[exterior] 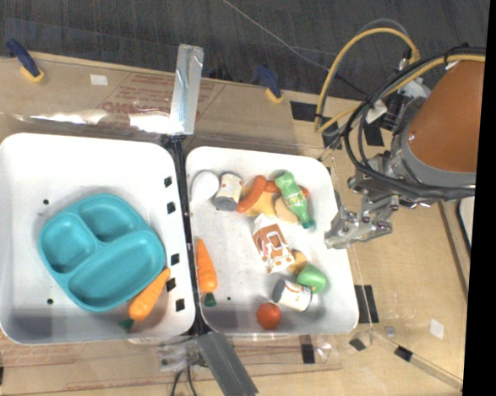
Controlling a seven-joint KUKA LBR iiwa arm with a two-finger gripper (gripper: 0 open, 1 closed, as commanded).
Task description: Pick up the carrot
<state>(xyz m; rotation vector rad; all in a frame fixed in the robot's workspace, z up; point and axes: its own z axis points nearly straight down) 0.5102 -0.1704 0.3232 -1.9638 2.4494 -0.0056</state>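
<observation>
Across the counter (412, 272) nothing is picked yet: one carrot (149, 294) lies in the left bin (9, 219), while the gripper (358, 228), jaws unreadable, hangs beyond the right bin's (232, 306) right edge.

One fixed camera looked down from above the tabletop (412, 280) at a slant, far enough back to take in both white bins whole: the left bin (16, 244) and the right bin (232, 310) lay side by side across the middle. The dark floor ran along the top edge. The arm (444, 122) entered from the right side.
</observation>
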